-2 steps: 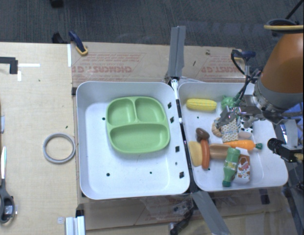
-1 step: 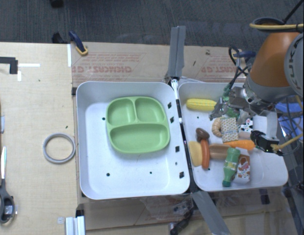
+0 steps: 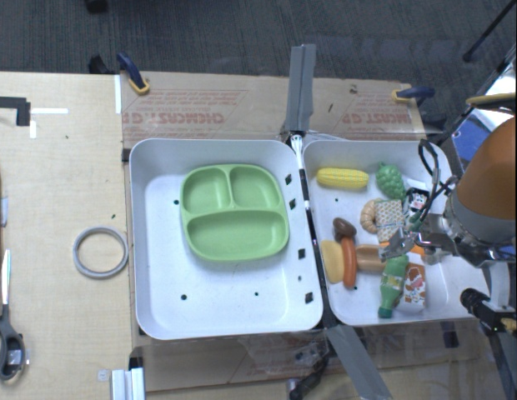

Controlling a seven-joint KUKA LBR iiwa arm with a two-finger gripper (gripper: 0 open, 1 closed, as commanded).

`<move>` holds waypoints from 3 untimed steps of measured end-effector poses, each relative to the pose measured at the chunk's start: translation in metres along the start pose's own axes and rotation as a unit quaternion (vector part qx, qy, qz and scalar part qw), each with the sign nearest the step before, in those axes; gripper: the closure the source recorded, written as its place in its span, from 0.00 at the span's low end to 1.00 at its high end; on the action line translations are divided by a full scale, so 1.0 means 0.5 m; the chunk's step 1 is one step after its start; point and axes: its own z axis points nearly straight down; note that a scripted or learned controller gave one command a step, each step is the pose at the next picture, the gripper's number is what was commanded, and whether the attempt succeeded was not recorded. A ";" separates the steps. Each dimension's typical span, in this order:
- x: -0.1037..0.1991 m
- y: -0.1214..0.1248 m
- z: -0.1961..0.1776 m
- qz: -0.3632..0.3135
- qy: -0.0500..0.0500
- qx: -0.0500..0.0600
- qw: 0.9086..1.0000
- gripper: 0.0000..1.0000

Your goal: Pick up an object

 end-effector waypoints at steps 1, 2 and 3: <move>0.068 0.153 0.107 -0.027 -0.001 -0.003 1.000 0.00; 0.022 0.321 0.131 -0.006 -0.001 -0.002 1.000 0.00; 0.102 0.337 0.144 -0.115 -0.002 0.016 0.993 0.00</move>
